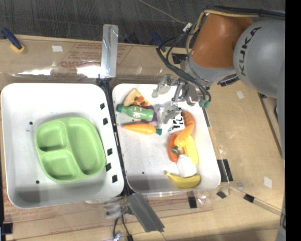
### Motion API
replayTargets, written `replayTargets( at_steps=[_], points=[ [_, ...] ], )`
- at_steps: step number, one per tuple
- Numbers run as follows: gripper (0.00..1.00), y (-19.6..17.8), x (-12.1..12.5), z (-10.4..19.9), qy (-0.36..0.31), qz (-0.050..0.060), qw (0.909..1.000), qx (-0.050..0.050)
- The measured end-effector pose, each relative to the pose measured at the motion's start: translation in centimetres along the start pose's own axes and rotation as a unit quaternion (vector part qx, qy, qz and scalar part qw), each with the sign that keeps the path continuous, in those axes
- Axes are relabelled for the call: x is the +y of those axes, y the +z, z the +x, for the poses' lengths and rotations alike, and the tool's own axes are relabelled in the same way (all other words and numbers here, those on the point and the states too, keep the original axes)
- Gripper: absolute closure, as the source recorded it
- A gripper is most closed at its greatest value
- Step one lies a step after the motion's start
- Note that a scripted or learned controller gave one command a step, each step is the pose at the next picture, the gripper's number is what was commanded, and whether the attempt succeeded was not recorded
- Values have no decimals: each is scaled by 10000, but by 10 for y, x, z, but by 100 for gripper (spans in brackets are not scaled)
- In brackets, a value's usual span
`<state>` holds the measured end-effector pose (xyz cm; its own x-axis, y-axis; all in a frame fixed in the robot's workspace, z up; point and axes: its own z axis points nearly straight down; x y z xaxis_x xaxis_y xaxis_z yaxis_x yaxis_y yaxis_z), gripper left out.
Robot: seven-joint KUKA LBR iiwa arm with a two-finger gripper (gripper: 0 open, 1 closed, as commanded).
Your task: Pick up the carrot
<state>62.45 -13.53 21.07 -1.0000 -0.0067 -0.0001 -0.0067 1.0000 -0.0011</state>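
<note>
The carrot [139, 129] is orange with a small green stem end pointing right. It lies flat on the floor of the right bin [150, 169], in its upper left part, just below a green bottle [136, 112]. My gripper [166, 114] hangs over the upper middle of the same bin, to the right of the carrot's stem end and slightly above it. Nothing is visibly held in it. The grey arm with its orange band [215, 39] comes in from the upper right.
A pizza slice [135, 98] lies above the bottle. Orange and yellow toy foods [184, 137], a white item [186, 165] and a banana [183, 180] crowd the bin's right side. The left bin [15, 109] holds a green divided plate [69, 148].
</note>
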Motion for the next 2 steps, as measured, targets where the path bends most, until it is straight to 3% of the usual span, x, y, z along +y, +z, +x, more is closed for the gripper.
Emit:
replayTargets(
  at_steps=[1,2],
  points=[
    [0,120,-27,54,-665,-8,9978,9],
    [100,108,-25,52,-713,-4,9975,-16]
  ],
)
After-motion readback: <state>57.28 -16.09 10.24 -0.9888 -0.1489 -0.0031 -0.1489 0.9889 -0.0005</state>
